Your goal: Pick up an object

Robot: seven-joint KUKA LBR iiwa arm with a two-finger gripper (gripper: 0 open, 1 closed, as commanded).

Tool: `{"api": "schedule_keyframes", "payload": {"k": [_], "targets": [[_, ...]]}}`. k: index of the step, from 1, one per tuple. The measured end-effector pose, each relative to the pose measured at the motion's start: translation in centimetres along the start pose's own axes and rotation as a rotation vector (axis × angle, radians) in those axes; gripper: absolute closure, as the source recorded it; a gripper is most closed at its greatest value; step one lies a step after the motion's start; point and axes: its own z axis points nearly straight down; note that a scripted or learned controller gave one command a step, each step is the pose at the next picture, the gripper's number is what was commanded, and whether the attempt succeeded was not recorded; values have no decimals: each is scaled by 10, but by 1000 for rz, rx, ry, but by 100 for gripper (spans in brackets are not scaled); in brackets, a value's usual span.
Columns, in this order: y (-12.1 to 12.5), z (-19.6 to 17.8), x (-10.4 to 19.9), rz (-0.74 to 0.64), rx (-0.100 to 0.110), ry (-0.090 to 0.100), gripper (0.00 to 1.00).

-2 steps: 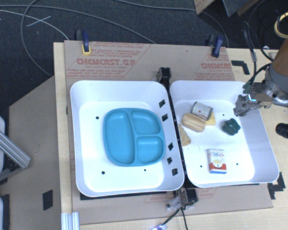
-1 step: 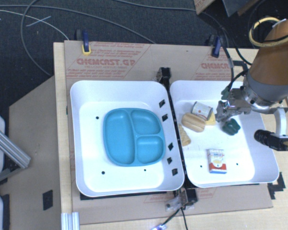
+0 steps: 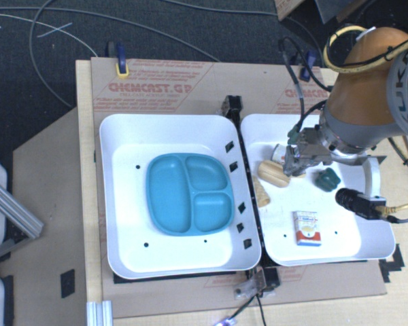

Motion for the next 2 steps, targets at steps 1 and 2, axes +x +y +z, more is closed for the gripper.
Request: {"api": "schedule_keyframes", "payload": {"k": [1, 2], "targets": [[3, -4, 50, 0, -3, -2, 100], [-1, 10, 97, 2, 2, -2, 100]]}}
